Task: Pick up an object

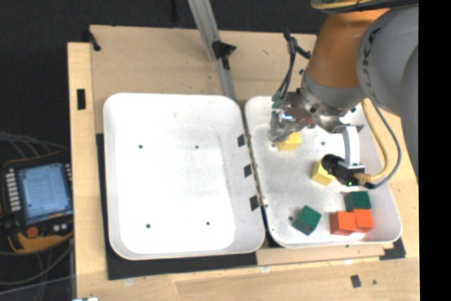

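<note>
Gripper (pixel 284 129) touching yellow block (pixel 289 142)

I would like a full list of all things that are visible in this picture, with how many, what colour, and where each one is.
yellow block: 1, yellow, right bin, upper left part, directly under the gripper
second yellow block: 1, yellow, right bin, middle
green block: 1, dark green, right bin, near the front edge
second green block: 1, dark green, right bin, front right, just behind the orange block
orange block: 1, orange, right bin, front right corner
left bin: 1, white, left half of the bench
right bin: 1, white, right half of the bench
bench: 1, light wood
metal pole: 1, grey, behind the bins
handheld screen: 1, dark, left of the bench
arm: 1, grey and orange
gripper: 1, over the yellow block
</note>
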